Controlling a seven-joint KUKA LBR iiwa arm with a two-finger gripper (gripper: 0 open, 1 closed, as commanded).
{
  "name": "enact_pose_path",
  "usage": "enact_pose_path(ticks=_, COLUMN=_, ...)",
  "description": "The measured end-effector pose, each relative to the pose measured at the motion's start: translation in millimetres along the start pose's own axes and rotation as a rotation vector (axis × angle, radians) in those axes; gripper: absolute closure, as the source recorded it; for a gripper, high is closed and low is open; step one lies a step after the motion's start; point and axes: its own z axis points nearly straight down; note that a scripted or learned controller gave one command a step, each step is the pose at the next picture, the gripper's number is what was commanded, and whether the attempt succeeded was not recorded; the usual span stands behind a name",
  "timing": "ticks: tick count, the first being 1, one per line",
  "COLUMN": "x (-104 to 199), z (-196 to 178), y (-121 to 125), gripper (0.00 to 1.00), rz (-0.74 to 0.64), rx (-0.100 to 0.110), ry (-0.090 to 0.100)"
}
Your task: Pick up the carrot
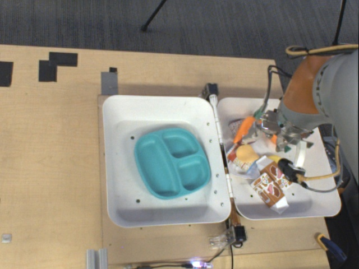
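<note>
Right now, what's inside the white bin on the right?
In the right bin lie a carrot, a yellowish lump and a brown packet. The robot's hand and arm cover part of the bin, so anything beneath them is hidden.

Two bins are sitting side by side on the counter (50,167). The left bin (120,200) is holding a divided tray (171,162). The right bin (320,206) is holding a carrot (243,129) near its back left, with a snack packet (271,187) lying nearer the front.
</note>
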Motion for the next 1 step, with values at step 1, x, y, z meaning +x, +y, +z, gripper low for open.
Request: enact_pose_path(ticks=1, x=-38.4, z=15.1, y=16.6, gripper=0.00, rz=0.089, rx=-0.016, ry=0.009)
